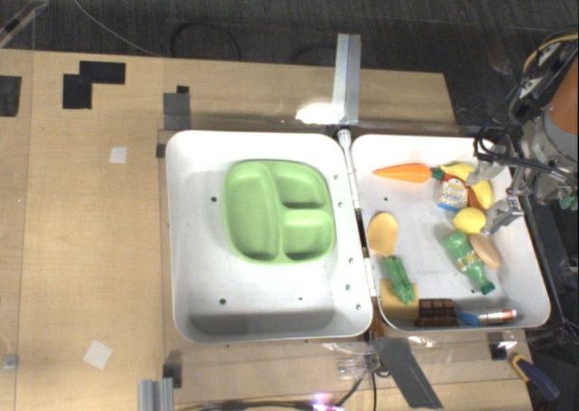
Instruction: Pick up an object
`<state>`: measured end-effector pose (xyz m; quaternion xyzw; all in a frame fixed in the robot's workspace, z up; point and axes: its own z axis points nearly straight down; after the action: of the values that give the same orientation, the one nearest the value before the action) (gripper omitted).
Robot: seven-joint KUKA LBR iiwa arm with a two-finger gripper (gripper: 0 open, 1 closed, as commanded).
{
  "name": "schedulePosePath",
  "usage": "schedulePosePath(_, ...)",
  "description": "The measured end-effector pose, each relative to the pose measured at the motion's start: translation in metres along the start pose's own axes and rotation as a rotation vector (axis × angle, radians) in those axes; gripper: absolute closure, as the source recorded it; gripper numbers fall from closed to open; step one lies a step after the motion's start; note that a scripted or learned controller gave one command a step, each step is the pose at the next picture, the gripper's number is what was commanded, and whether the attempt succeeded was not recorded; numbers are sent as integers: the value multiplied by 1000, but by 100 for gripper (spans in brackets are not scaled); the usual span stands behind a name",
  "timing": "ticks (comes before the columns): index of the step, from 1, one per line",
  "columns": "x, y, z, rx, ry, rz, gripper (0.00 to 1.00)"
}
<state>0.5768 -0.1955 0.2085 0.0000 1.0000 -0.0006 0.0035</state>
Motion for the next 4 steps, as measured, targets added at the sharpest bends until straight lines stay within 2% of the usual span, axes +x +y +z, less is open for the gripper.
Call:
schedulePosePath(1, -11, -11, 90, 7, -21, 17, 0)
schedulePosePath(2, 18, -8, 98, 11, -54, 97, 0)
schedulePosePath(3, 12, -15, 100, 11, -40, 191, 0)
schedulePosePath(4, 6, -16, 100, 10, -32, 225, 0)
